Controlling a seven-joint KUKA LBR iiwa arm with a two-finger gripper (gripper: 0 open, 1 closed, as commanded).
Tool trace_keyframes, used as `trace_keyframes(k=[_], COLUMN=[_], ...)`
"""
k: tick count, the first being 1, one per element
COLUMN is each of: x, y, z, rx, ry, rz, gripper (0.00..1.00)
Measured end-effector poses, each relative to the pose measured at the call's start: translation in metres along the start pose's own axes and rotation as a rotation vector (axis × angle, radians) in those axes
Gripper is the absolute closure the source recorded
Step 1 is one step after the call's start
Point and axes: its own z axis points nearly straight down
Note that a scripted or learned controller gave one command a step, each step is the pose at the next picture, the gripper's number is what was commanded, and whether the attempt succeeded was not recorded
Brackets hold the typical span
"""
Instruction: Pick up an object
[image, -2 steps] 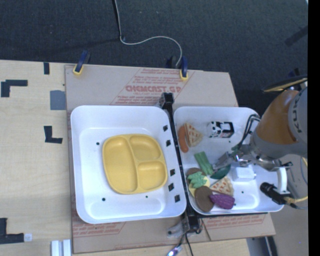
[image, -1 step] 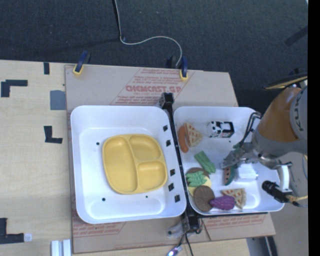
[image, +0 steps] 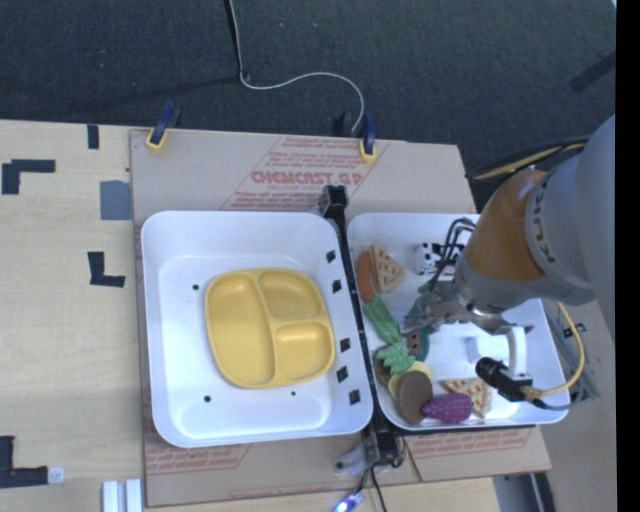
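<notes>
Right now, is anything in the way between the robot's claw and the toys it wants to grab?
Nothing visible blocks it. The gripper is already down in the right bin, right at the green leafy toy. The other toys, like the purple one and the brown one, sit nearer the bin's front edge, off to the side.

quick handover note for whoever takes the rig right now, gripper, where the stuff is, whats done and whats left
Gripper: low in the right bin, over the left-hand cluster of toy food; the view does not show whether it is open or shut, and nothing is seen held.

Things: all in the right bin. Green leafy piece next to the gripper, sandwich wedge at the top left, brown and yellow round piece, purple piece and waffle piece along the bottom edge.

Left bin: a yellow divided plate.

Done: the arm is down at the objects.
Left: a confirmed grasp and lift.
</notes>
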Motion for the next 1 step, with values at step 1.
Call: trace_keyframes(k=[1], x=[0.0552], y=[0.0406], z=[-0.1049], rx=[-0.009], ry=[0.002], rz=[-0.003], gripper=[1.0])
